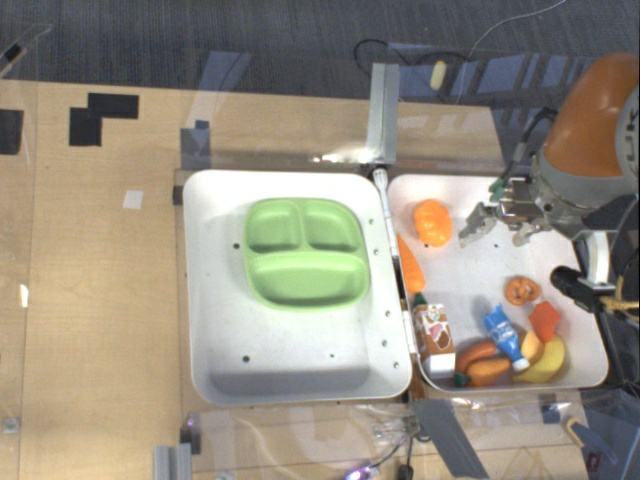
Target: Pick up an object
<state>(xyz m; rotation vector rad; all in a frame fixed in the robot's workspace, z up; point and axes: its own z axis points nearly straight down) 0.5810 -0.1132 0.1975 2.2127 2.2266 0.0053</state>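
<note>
The grey two-finger gripper (497,218) hung over the far part of the right shallow white bin (452,298), its fingers spread open and holding nothing, just right of a round orange toy fruit (432,222) and apart from it. A green three-compartment plate (304,251) lay in the left shallow white bin (215,298).
</note>
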